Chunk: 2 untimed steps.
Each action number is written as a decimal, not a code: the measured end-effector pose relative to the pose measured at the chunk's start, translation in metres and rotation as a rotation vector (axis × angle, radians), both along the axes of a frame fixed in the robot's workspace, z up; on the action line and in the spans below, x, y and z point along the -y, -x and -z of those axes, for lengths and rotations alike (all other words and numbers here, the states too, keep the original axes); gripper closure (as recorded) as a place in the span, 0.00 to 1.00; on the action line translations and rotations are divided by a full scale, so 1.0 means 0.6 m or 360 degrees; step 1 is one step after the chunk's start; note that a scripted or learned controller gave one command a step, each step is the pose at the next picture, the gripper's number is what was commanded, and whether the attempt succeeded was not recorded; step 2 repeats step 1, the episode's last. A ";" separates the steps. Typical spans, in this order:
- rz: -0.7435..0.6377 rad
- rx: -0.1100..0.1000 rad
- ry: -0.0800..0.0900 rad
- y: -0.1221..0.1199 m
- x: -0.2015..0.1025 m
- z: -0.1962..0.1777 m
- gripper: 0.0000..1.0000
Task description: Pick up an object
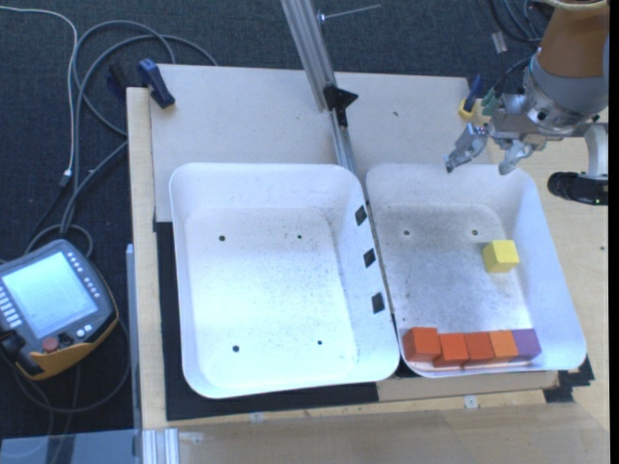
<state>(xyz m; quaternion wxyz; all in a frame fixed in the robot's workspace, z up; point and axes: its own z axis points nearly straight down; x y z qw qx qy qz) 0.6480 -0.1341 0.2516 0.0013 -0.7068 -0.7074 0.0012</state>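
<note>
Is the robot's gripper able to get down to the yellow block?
Probably yes. The gripper hangs open above the right bin's far edge, and the yellow block sits alone on the bin floor, apart from the row of blocks, nothing covering it.

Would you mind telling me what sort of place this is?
Probably a robotics lab: a grey-and-orange robot arm over two shallow white plastic bins, and a handheld teach pendant on dark carpet.
</note>
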 end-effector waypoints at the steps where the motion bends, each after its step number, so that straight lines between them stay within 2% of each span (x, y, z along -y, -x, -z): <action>1: 0.0004 -0.0011 -0.0003 0.041 0.056 0.262 0.00; 2: 0.0004 -0.0011 -0.0003 0.041 0.056 0.262 0.00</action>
